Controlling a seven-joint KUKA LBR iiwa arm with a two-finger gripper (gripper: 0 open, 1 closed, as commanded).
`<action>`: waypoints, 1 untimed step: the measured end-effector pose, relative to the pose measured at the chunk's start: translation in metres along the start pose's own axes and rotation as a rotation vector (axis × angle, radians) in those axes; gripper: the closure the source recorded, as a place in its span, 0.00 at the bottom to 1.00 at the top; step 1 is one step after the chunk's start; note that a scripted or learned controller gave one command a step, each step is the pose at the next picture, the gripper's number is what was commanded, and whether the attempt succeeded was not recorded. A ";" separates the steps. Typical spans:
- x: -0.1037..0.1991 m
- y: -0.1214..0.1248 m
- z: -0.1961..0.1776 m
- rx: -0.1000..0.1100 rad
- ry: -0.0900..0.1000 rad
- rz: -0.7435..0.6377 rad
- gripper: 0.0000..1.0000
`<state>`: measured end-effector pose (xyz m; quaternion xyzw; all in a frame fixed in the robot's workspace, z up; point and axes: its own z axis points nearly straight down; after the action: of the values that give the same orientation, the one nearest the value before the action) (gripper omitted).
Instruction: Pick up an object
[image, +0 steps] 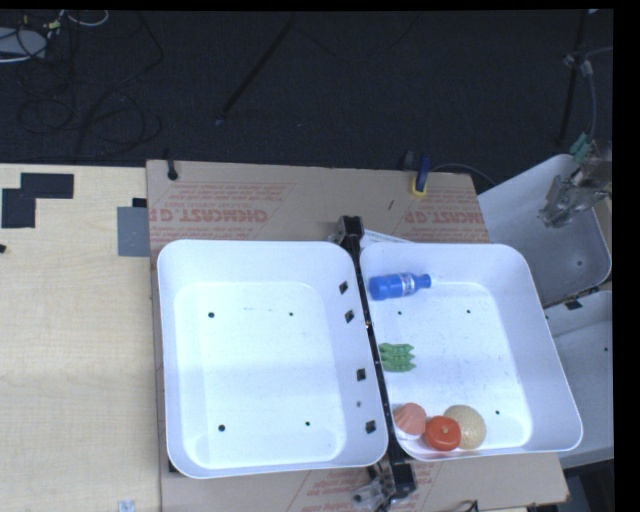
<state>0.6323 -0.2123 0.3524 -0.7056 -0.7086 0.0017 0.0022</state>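
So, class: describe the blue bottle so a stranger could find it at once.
Look at the right-hand white bin. Near its far left corner lies the blue bottle on its side. It is the one blue item; the green piece and round items sit nearer the camera.

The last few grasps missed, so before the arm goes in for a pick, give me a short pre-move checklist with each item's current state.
1. Objects present in right bin: ok.
2. Blue bottle lying apart from other items: ok.
3. Green item free of neighbours, though near the divider: ok.
4. Red item clear to grasp: not ok, it touches the pink item and tan item.
5. Gripper state: cannot tell.
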 end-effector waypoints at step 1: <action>-0.001 0.012 -0.060 -0.010 -0.003 0.001 1.00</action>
<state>0.6448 -0.2133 0.4119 -0.7061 -0.7081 -0.0010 -0.0024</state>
